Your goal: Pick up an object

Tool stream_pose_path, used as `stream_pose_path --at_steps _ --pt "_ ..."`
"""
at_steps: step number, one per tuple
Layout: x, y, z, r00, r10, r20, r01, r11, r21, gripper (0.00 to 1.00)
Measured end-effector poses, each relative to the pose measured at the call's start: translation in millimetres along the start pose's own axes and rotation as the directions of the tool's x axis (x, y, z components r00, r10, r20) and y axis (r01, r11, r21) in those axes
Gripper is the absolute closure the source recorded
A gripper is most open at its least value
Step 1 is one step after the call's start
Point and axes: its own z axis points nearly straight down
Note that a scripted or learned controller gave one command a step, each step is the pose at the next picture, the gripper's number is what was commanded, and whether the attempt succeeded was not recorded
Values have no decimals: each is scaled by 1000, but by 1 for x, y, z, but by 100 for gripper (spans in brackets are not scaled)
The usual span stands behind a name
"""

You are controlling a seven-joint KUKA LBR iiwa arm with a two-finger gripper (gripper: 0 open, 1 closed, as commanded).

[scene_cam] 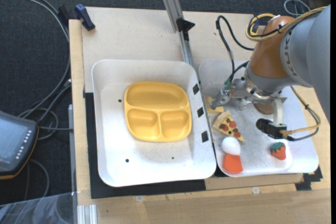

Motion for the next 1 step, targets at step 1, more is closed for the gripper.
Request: stream_pose_path --at_steps 1 --pt "0 1 -12 1000 0 0 0 1000 -4 100"
